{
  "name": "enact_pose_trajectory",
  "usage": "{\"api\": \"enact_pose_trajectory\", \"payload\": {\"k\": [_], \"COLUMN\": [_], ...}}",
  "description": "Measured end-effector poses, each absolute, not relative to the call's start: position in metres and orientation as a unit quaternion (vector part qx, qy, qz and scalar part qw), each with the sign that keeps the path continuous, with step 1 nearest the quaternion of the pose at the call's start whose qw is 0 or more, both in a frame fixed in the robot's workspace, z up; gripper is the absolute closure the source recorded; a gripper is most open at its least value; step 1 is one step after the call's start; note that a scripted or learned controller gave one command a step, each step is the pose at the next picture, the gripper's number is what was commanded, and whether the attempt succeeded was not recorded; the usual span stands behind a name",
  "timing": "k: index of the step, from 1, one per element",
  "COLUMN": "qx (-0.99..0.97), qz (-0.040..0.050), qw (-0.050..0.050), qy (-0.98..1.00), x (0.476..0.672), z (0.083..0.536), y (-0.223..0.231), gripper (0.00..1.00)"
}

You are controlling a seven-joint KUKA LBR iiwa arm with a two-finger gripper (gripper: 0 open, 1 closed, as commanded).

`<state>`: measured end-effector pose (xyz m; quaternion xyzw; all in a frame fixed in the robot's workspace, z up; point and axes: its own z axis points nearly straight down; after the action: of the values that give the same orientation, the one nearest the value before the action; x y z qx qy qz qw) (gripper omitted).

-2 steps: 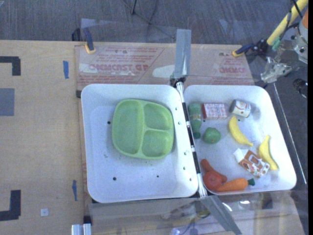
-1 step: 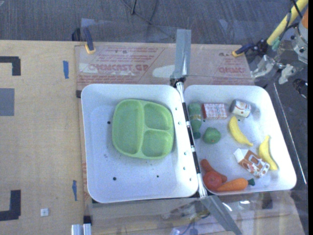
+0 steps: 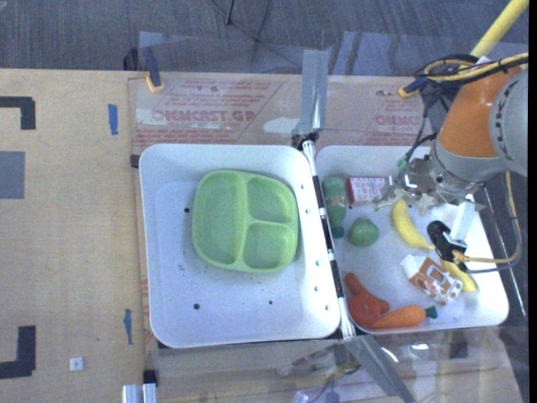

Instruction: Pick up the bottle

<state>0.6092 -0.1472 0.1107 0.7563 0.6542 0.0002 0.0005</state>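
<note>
Bottle, green, lies at the right bin's left wall, beside the ball; probably light, stiff, smooth, best taken across its middle. Gripper hovers right of it; whether clenched, cannot tell.

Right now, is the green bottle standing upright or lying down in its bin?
Lying down. The green bottle rests on its side along the left wall of the right bin, its length running along the floor.

Hiding the end effector fingers under the wrist; cutting the arm off at the right edge.
</note>
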Motion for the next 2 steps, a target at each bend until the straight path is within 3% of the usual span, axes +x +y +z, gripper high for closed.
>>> {"api": "enact_pose_trajectory", "payload": {"k": [1, 2], "qx": [0.78, 0.781], "qz": [0.0025, 0.0025], "qw": [0.004, 0.007], "qy": [0.626, 0.624], "x": [0.581, 0.582], "z": [0.089, 0.1], "y": [-0.108, -0.111], "gripper": [0.0, 1.0]}}
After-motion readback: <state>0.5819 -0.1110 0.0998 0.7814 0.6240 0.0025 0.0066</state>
